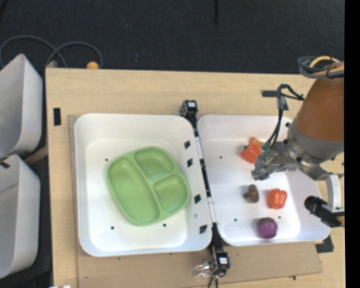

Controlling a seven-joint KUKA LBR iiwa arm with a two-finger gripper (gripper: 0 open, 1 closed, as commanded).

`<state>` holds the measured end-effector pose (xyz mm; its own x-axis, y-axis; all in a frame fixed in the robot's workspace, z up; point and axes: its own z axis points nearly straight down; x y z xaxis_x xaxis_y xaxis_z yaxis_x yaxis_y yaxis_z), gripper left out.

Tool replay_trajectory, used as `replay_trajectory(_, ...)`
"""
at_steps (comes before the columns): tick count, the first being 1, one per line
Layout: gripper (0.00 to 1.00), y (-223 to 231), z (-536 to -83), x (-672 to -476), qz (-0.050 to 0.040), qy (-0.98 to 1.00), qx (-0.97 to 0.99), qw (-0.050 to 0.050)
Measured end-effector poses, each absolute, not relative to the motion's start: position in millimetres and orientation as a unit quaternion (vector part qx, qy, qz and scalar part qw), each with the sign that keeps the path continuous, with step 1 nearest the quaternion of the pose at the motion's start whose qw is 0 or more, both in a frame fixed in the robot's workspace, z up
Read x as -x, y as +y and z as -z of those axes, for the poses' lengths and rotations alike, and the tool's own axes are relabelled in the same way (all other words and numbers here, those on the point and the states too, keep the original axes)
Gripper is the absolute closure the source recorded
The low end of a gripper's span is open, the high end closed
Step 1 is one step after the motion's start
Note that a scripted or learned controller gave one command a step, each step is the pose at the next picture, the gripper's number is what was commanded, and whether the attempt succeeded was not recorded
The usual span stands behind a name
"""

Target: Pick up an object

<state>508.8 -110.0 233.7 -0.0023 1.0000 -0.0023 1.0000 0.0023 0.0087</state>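
While the arm (324, 116) leans in from the right over the right bin (228, 221), four small toys wait on its floor. An orange piece (250, 150) lies just beside the gripper (261, 171), on its far side. A brown lump (251, 193) sits just below the gripper, an orange-red pepper (276, 198) next to that, and a purple ball (266, 227) near the front wall.

My read: these are light play foods, likely stiff plastic or rubber, smooth and rounded, so they may squirt out of a pinch. Nothing fragile here. Best bet is a grip across the widest part of the body, low down, with the piece centred.

Now the gripper itself. It hangs low over the bin, dark against the white, and from this slant I cannot tell how wide it stands, nor whether it has anything. Nothing shows clearly inside it. It may be touching the orange piece at that edge, or just clear of it; too close to call.

Over in the left bin (90, 233) lies a green divided plate (147, 185), well apart from the action.
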Motion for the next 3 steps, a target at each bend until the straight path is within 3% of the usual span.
replay_trajectory(1,1.0,-111,-233,-509.6,-0.0003,0.707,-0.707,0.001)
replay_trajectory(3,1.0,-8,-249,-515.9,-0.0015,0.71,-0.704,0.001)
